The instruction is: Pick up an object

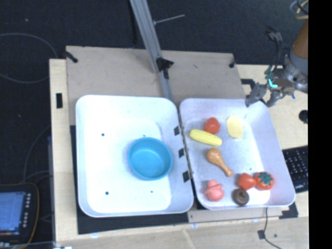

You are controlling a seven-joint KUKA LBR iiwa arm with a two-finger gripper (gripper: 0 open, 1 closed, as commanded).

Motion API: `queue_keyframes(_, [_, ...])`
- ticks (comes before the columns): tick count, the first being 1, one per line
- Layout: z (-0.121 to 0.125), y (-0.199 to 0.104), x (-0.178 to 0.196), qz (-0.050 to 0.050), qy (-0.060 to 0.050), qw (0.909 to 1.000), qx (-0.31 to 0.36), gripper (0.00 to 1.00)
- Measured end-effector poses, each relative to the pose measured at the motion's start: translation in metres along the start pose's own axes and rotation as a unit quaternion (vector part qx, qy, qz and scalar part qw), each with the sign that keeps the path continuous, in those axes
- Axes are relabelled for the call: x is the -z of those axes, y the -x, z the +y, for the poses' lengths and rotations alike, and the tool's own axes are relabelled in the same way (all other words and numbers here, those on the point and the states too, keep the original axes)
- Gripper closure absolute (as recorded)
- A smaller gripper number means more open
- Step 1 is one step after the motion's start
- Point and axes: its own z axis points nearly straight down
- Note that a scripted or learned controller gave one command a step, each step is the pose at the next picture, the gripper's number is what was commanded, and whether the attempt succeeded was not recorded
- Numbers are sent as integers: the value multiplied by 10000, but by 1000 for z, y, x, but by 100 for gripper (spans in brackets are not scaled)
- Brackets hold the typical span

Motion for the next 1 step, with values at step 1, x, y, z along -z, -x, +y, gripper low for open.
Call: queue_keyframes(1, [2, 0, 5, -11, 44, 10000, 4, 0])
